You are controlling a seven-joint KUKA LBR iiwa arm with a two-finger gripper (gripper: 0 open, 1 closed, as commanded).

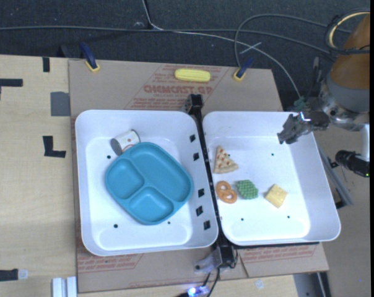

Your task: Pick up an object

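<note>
The gripper [290, 130] hovers over the far right corner of the right bin [317, 184]; its state I cannot tell. The pizza slice [223, 160], pretzel [226, 192], broccoli [247, 189] and cheese [275, 195] lie inside this bin.

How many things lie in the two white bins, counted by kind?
Toy food pieces: 4 (pizza slice, pretzel, green piece, yellow block)
Blue divided tray: 1
Small can: 1
Total: 6
</note>
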